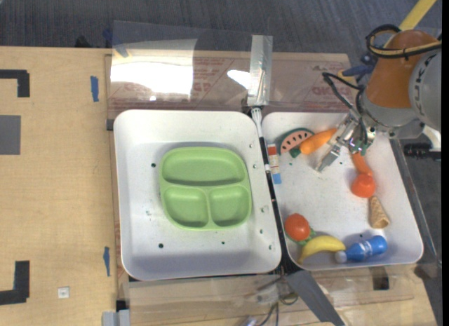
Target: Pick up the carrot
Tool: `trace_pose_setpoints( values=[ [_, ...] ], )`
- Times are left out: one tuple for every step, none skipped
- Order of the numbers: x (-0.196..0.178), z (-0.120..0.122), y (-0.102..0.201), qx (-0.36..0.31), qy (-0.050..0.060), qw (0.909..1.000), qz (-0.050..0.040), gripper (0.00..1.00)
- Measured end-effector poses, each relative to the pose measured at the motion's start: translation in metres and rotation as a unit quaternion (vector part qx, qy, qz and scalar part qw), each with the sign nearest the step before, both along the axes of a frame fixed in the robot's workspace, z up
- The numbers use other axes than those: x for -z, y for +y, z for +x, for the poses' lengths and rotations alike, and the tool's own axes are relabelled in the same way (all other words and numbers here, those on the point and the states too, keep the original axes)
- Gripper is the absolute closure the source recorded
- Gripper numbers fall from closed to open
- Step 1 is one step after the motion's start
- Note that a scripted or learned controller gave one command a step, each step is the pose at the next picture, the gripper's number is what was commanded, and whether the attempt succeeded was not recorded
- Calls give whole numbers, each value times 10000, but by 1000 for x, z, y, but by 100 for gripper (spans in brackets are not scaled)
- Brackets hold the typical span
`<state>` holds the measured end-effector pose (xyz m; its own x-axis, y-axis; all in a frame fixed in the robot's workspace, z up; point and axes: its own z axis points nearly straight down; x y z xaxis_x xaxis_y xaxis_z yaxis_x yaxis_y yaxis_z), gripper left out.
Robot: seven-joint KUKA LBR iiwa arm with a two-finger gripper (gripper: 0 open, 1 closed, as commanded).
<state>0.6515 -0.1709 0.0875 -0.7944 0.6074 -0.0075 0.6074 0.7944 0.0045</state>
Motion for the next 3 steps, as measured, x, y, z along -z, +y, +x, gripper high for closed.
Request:
trace_pose_setpoints(
  values=[
    [-14,3,-1,-11,-47,10000,-24,100],
    [-146,-56,72,972,-37,9953,13,100],
    [-273,-81,70,1163,-33,9932,6,100]
  ],
)
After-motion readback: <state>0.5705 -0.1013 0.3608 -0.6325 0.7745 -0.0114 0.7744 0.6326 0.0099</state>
